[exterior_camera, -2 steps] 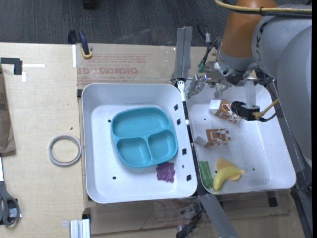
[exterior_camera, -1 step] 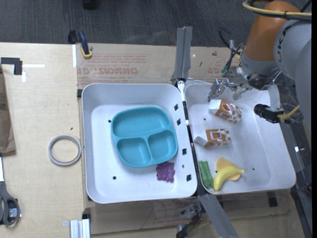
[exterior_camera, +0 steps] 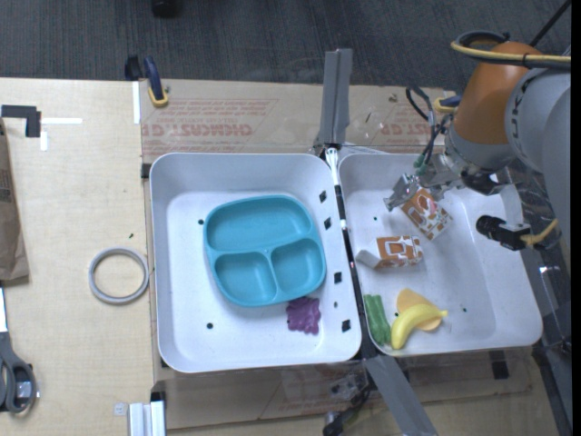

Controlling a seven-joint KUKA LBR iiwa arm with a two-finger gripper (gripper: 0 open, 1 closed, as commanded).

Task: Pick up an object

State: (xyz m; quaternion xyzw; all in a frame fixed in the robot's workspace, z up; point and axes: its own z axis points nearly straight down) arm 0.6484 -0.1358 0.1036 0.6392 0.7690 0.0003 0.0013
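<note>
Right bin (exterior_camera: pixel 508 325): open floor along right wall; cartons, banana (exterior_camera: pixel 416 320), green pod crowd left-centre. Arm leans in from right, gripper (exterior_camera: pixel 406 192) clamped on upper orange-white carton (exterior_camera: pixel 427 214), lifted, tilted, near back wall.

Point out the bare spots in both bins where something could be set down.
Right bin: bare floor right of the banana, toward the far rim. Crowded around the cartons and gripper. Left bin: blue tray fills the middle; bare strip along its left wall.
</note>
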